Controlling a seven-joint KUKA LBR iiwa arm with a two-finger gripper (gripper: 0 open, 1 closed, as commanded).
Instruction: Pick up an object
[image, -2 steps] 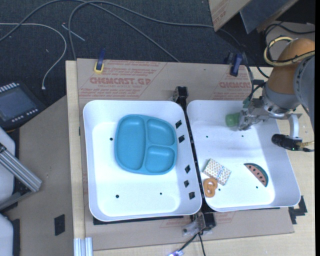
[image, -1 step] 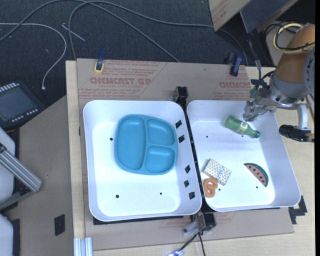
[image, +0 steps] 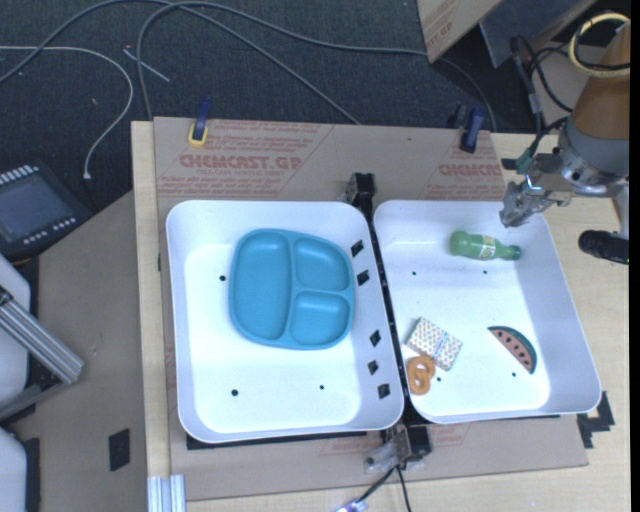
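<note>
In the right bin (image: 560, 330) lie a small green bottle (image: 484, 246) on its side near the back, a watermelon slice (image: 513, 348) toward the right front, a checkered white packet (image: 434, 342) and an orange pretzel (image: 420, 375) at the front left. My gripper (image: 522, 205) hangs over the bin's back right corner, just up and right of the green bottle, with nothing seen between its fingers.
The left bin (image: 200, 380) holds a blue divided plate (image: 292, 288). Black clamps (image: 362, 188) join the bins along the middle. Blue clips (image: 201, 124) pin the cardboard at the back. Cables lie on the dark floor behind, and a monitor (image: 35, 205) sits left.
</note>
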